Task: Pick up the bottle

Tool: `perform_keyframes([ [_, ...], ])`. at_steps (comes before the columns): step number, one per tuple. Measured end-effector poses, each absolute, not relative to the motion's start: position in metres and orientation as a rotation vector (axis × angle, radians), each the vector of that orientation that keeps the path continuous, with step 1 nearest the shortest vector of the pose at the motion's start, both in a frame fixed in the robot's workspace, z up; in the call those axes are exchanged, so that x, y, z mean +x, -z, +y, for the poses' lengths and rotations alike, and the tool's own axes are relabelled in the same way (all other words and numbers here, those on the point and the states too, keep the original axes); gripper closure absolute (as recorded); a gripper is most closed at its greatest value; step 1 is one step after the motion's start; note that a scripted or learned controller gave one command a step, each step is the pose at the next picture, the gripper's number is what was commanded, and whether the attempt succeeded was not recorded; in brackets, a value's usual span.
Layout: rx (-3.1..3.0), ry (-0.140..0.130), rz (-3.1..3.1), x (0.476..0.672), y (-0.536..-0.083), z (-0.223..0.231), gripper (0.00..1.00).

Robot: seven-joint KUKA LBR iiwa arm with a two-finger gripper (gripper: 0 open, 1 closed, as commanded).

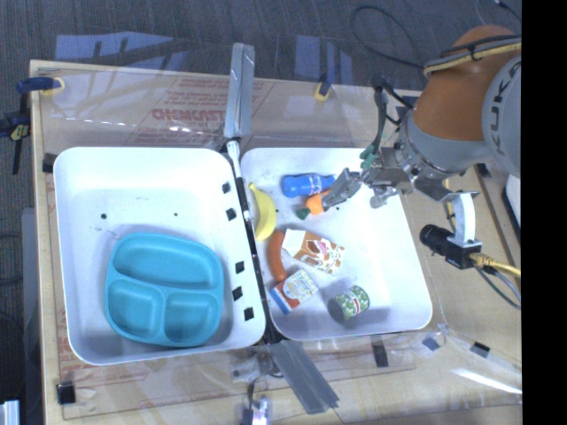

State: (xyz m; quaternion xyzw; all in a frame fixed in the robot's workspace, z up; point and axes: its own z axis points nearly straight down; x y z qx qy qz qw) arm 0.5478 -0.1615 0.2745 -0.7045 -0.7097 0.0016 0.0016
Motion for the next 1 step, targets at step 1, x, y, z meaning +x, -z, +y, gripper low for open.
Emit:
perform_keyframes([
  [1,-2.108,-0.005,-2.322,0.5907,-0.2291,-0.1378,0.00],
])
